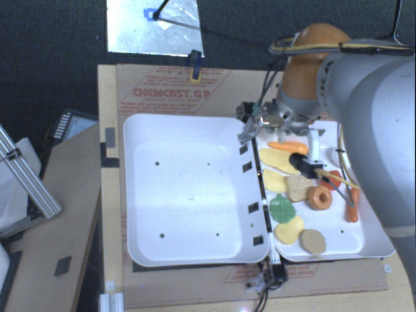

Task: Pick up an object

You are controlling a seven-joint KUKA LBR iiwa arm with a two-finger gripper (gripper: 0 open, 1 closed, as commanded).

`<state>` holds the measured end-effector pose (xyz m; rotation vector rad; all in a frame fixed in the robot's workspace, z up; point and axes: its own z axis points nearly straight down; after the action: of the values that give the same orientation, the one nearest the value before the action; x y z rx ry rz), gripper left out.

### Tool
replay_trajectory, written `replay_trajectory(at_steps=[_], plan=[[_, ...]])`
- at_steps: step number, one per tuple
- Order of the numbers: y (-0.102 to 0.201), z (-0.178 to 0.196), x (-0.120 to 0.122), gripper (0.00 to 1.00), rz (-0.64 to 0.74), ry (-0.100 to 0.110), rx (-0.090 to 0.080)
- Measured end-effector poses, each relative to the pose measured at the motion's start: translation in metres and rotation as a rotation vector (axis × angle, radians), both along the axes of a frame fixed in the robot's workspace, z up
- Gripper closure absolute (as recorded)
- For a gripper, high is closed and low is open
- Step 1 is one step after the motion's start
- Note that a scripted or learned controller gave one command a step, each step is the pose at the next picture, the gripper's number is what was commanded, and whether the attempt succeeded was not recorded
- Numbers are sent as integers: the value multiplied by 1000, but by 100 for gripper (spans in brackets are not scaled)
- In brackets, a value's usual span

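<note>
Since nothing was picked yet, my likeliest target was the long orange plastic carrot (pixel 288 147) lying flat near the back of the right-hand shallow white bin (pixel 370 242), just under my gripper (pixel 281 123). Honestly couldn't tell how my grip was set from this angle. Close around it sat a pale yellow flat piece (pixel 279 162), a brown ring doughnut (pixel 319 197) and a green leaf-shaped toy (pixel 282 208), all packed tight. Figured I'd clip a neighbour or slide off the carrot. Left white bin (pixel 188 194) sat alongside.
</note>
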<state>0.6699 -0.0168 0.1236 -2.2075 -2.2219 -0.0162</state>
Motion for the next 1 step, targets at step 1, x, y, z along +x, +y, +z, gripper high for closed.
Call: replay_trajectory(at_steps=[1], plan=[[-58,67,1,0,-7,-10,-16]])
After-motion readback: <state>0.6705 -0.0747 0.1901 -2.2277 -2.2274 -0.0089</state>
